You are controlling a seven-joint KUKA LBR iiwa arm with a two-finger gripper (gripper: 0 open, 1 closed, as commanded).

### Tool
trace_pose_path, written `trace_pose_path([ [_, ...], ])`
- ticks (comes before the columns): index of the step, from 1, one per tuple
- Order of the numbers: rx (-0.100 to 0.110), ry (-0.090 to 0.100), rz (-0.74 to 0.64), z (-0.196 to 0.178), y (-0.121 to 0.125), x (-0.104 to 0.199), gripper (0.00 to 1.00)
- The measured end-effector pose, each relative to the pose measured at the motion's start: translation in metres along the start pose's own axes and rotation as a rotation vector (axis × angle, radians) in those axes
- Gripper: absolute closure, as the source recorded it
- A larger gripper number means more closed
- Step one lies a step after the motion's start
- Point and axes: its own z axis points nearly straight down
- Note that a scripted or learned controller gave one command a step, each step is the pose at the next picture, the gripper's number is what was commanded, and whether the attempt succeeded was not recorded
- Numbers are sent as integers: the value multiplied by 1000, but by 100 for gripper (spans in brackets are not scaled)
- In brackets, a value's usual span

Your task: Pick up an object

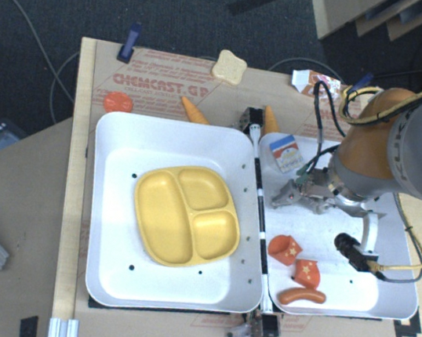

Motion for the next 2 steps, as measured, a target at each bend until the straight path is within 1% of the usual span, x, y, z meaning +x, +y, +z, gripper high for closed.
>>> trace_pose_path([
  [1, -2, -1, -1, -1, 65, 1, 0],
  [2, -2, -1, -2, -1, 75, -10, 0],
])
